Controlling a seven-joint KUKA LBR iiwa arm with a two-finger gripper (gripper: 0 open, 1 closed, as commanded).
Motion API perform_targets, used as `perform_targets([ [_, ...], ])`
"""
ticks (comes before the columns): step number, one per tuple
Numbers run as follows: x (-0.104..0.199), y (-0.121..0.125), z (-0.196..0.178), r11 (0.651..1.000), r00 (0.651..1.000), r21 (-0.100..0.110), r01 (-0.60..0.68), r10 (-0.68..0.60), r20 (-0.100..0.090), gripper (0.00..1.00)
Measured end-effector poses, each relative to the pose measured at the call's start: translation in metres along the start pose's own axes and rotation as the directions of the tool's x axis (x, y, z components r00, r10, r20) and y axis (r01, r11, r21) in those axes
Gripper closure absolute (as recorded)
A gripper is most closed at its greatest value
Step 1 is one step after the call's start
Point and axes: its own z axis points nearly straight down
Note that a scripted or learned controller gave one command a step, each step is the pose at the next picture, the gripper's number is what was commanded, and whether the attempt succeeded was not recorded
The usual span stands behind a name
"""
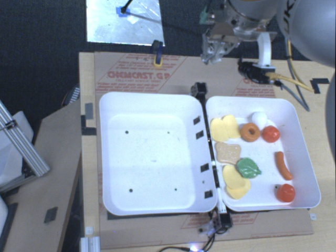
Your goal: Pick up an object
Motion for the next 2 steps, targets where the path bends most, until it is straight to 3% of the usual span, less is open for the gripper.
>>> perform_targets([
  [2,-0.006,0.0,-0.016,1.0,1.0,0.006,-0.002,0.002,0.005,1.0],
])
